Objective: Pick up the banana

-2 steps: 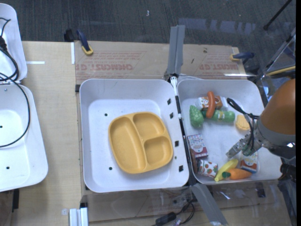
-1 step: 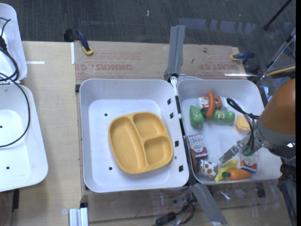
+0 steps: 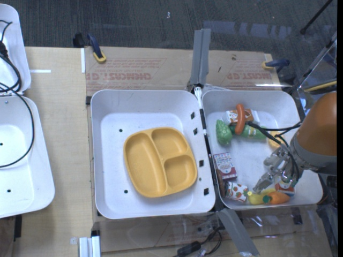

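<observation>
1. Crowded right bin (image 3: 292,103), with the banana (image 3: 257,198) lying at roughly five o'clock against the near wall, wedged between a small printed carton (image 3: 236,191) on one side and an orange, carrot-like toy (image 3: 277,198) on the other.

2. Risk ahead, as a judgement: little room around the fruit for two fingers, so a descent slightly off line likely to clip the carton or the orange toy, or to close on the wrong item altogether.

3. Further hazard: banana tight to the bin wall, so a finger landing on the rim or sliding down the wall could nudge the fruit away instead of trapping it; smooth curved skin also apt to slip out of a shallow pinch.

4. Tool (image 3: 269,176) poised at about four o'clock in the same bin, just above and beside the banana, metal fingers (image 3: 262,183) angled down toward it.

5. Opening of the tool impossible to judge from this slanted overhead angle; nothing visibly caught between the fingers, and contact with the banana not clear either.

6. Elsewhere: yellow divided plate (image 3: 159,161) alone in the left bin (image 3: 102,143); green toy (image 3: 223,132), sausage-like piece (image 3: 240,118) and another carton (image 3: 224,165) toward twelve o'clock of the right bin, well clear of the target; both bins on a cardboard-covered tabletop (image 3: 144,71).
</observation>
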`<state>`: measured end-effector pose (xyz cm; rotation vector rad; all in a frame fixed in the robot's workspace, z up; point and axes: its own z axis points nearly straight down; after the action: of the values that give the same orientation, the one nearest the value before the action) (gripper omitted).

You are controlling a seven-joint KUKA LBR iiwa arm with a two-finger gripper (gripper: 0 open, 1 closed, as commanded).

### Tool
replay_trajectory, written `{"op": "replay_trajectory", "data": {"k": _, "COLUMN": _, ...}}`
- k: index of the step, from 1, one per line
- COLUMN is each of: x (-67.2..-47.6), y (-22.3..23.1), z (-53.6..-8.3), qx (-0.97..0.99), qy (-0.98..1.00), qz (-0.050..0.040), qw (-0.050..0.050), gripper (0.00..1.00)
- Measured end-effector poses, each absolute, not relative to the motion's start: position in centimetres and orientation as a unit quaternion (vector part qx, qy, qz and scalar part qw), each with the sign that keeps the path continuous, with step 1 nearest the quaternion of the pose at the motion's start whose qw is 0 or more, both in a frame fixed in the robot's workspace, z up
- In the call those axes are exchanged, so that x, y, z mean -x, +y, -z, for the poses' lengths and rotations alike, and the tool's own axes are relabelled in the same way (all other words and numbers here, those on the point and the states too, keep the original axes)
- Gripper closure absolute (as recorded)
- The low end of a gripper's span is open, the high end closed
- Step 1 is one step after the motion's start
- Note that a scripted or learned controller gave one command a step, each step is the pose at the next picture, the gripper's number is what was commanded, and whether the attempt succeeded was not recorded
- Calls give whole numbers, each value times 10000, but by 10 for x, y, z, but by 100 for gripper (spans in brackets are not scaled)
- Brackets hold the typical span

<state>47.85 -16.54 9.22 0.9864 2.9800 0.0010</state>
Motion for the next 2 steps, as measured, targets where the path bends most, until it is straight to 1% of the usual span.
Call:
{"op": "replay_trajectory", "data": {"k": 1, "x": -479, "y": -167, "z": -157, "qx": -1782, "qy": 9840, "qz": -1, "qw": 21, "gripper": 0}}
{"op": "replay_trajectory", "data": {"k": 2, "x": -483, "y": -151, "z": -97, "qx": -1507, "qy": 9885, "qz": -2, "qw": 83, "gripper": 0}}
